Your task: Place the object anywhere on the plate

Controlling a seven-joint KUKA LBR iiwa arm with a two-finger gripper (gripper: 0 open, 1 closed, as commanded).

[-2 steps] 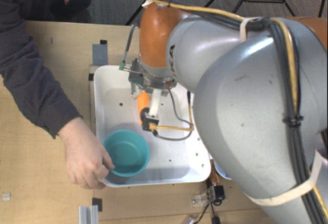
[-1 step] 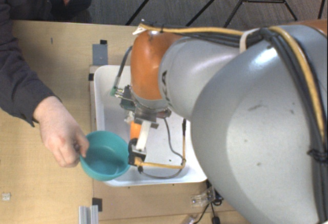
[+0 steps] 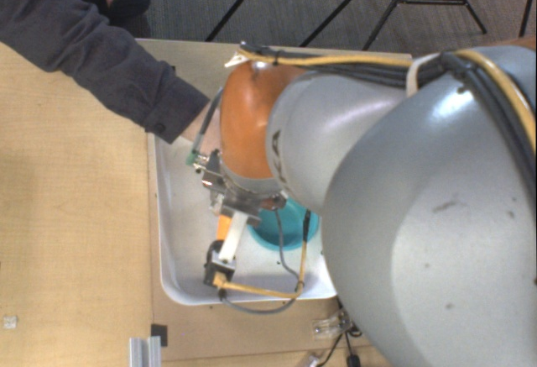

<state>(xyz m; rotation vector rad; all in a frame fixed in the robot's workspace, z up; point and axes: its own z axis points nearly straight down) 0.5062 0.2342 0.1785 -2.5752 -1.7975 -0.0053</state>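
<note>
A teal plate (image 3: 289, 229) lies in the white bin (image 3: 172, 214), and most of it is covered by my arm. My gripper (image 3: 242, 204) hangs below the orange wrist band, just over the plate's left edge. A small orange piece (image 3: 224, 228) shows right beside the gripper, left of the plate. I cannot tell whether it is held or lying on the bin floor.
A person's arm in a dark sleeve (image 3: 92, 46) reaches in from the upper left, the hand (image 3: 205, 132) at the bin's far edge close to my wrist. The wooden bench top (image 3: 67, 231) lies to the left. My grey arm covers the right half.
</note>
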